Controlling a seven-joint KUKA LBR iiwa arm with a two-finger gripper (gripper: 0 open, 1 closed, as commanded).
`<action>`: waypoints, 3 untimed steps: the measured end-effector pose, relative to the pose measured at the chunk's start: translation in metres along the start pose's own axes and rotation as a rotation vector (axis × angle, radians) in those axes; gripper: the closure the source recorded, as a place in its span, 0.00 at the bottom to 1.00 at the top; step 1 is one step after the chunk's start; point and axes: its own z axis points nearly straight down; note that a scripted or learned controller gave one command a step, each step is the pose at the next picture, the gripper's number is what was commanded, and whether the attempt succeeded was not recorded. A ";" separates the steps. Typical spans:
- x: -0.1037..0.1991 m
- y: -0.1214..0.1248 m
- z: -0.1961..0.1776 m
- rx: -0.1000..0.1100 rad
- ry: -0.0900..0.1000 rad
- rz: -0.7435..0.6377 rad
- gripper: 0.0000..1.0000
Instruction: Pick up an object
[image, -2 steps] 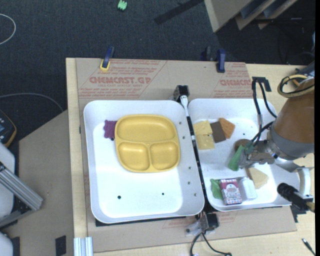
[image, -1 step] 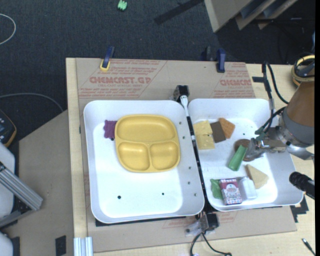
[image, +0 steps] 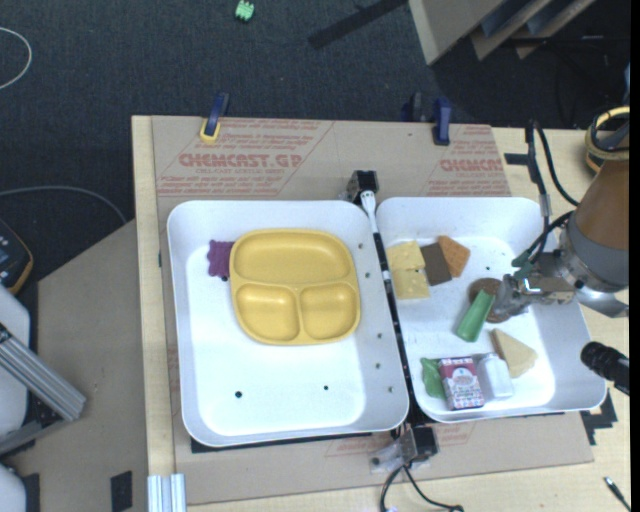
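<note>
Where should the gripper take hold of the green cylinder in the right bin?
Probably mid-length on the green plastic cylinder, coming from above with the gripper closing across its narrow width. It lies flat, slanted, with bare white bin floor along its long sides.

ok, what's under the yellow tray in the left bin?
A purple thing sticks out from beneath the yellow tray's left edge, lying on the left bin floor. How far it runs underneath is covered.
</note>
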 end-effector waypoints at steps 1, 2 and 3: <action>0.035 0.035 0.009 0.000 0.000 -0.002 1.00; 0.066 0.074 -0.004 0.000 0.001 -0.001 1.00; 0.095 0.126 -0.007 -0.003 0.001 -0.003 1.00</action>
